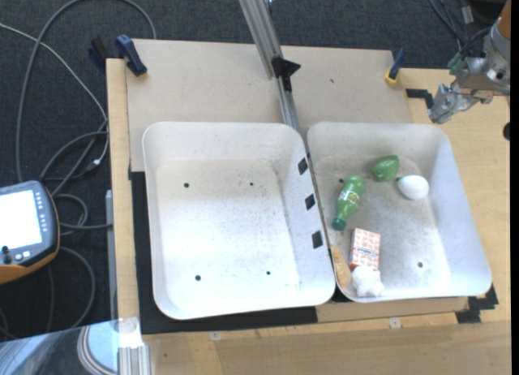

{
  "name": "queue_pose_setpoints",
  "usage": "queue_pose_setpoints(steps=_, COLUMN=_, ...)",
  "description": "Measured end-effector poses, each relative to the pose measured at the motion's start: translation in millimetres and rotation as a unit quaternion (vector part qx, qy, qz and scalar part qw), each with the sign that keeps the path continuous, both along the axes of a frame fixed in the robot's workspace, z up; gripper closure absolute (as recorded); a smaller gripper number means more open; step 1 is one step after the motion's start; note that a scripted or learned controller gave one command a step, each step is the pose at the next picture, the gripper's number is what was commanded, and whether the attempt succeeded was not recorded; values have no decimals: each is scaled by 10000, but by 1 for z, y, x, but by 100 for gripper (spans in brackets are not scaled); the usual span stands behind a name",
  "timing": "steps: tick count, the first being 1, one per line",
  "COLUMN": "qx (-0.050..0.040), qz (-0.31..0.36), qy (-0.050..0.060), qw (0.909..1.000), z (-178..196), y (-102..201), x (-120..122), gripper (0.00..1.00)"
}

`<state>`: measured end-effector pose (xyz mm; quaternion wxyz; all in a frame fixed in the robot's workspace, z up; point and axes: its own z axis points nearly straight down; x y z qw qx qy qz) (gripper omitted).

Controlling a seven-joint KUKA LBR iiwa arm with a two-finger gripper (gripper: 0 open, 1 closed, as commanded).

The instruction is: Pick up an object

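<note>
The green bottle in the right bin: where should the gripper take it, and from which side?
Probably across the body of the green bottle, coming straight down. It lies flat on its side on the floor of the right bin, slanted, with bare floor either side, so fingers should close across its narrow width, not along its length.

White bins hold a green bottle, white ball and orange-patterned box.

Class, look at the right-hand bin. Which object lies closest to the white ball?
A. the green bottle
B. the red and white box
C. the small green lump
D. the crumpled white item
C: the small green lump lies just up and left of the white ball, nearer than the green bottle or anything else in the right-hand bin.
</note>
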<state>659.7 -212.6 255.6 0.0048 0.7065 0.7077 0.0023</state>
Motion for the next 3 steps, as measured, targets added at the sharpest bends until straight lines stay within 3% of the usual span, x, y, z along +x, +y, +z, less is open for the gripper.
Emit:
queue_pose_setpoints(steps=1, qx=7, qz=-1, qy=18, qw=10000, z=23, y=0, x=1, gripper=100)
queue_pose_setpoints(steps=3, qx=33, qz=13, qy=71, qw=10000, z=8, y=89, x=-58, gripper=100)
